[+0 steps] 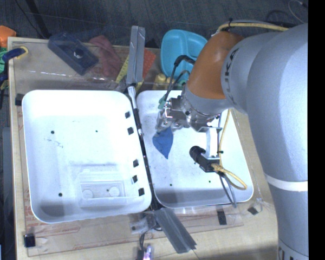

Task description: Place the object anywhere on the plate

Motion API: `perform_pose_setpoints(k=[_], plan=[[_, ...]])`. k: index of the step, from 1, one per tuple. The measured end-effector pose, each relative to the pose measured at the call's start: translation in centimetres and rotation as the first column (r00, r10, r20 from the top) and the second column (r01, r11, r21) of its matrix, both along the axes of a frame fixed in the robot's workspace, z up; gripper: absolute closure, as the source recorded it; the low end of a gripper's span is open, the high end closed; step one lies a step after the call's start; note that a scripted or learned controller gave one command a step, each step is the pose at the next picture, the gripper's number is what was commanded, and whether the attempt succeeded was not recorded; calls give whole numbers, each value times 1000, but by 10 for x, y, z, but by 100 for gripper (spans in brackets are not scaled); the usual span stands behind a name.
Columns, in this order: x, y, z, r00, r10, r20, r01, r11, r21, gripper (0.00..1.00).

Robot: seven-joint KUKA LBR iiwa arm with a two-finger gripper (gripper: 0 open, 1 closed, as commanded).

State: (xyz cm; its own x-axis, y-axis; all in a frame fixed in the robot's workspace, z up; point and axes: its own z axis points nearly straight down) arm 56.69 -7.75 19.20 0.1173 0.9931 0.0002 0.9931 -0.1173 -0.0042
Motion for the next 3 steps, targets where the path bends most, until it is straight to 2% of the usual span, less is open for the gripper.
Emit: perform_pose_setpoints(k=[1,2,3], plan=[[-62,76,-2,986,-165,-4,165,986,-1,100],[-91,144,47,1000,-20,1,20,1000,-1,100],[-44,103,-3,987,159,-4,-159,987,0,100]])
